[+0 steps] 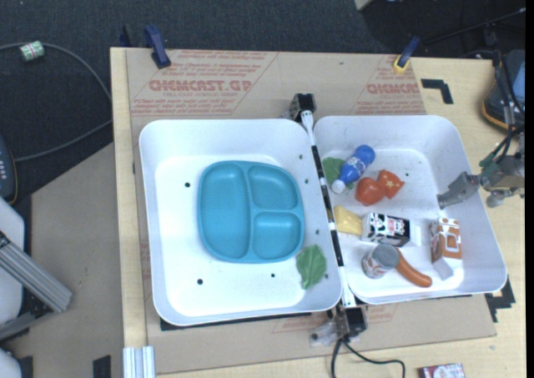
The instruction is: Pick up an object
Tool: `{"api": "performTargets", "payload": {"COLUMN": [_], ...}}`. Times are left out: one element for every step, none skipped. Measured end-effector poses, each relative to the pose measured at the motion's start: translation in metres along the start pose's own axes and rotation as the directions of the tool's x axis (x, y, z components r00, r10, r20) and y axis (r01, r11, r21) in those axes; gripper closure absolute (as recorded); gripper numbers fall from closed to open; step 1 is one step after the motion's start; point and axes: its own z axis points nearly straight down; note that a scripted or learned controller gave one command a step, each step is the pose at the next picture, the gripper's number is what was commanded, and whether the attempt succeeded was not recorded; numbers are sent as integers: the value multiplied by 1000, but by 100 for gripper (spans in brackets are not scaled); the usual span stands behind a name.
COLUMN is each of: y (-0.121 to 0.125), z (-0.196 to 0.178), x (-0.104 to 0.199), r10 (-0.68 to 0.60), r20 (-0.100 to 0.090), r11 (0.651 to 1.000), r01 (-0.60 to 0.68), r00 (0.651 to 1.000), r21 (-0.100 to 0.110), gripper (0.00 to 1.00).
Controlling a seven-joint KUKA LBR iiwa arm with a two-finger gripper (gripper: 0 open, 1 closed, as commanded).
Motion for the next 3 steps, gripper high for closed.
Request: {"api": "performTargets", "payload": {"y": [14, 71, 86], "z": [119, 68, 125], "x": [-24, 32, 58], "r10": [0, -2, 0], "r20": [-1, -1, 1], "r11": [1000, 1000, 1000], "r01": [0, 2, 0], "r00": [1000, 1000, 1000], "r21": [1, -2, -1], "gripper": [0, 0, 0]}}
